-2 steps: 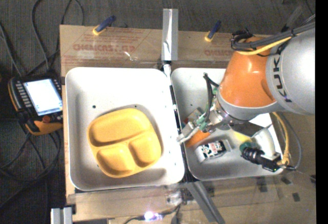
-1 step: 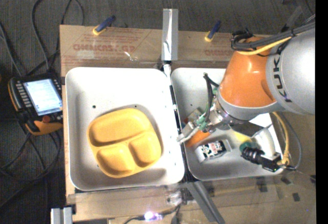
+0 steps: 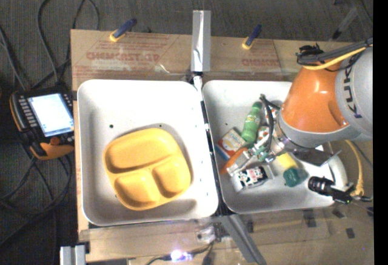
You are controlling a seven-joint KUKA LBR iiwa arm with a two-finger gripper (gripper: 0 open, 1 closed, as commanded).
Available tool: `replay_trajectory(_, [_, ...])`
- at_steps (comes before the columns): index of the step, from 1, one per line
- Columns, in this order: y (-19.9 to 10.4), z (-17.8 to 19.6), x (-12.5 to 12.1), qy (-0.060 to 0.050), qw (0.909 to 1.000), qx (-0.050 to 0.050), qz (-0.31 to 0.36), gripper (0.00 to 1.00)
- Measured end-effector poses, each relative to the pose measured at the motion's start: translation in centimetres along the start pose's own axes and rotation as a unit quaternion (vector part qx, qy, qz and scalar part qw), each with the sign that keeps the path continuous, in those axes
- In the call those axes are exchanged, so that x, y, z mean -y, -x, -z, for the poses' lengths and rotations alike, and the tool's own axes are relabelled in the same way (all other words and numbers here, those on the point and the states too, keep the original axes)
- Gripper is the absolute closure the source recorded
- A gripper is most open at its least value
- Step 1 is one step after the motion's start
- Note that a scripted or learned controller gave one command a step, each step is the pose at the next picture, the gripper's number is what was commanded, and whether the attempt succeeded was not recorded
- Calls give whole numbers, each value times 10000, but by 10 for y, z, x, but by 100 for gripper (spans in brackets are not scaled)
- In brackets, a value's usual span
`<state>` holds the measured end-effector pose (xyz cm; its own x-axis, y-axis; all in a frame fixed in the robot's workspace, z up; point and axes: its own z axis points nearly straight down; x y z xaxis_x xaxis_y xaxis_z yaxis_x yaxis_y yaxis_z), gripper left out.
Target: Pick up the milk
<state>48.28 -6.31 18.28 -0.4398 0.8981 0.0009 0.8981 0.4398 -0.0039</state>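
- Arm enters from the right, grey link uppermost, orange band below it.
- Wrist angled down and to the left.
- Tool low, at the arm's left end; fingers too cluttered to read.
- Black cable loops over the upper link.

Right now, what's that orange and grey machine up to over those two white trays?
The robot arm reaches in from the right over the right bin, where small grocery items lie heaped: a green bottle, a small carton and a black-and-white carton. Its gripper sits low among them, and whether it holds anything cannot be told. The left bin holds a yellow divided plate.
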Motion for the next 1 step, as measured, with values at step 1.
replay_trajectory(1, [-2,8,-1,-1,10000,-22,10,100])
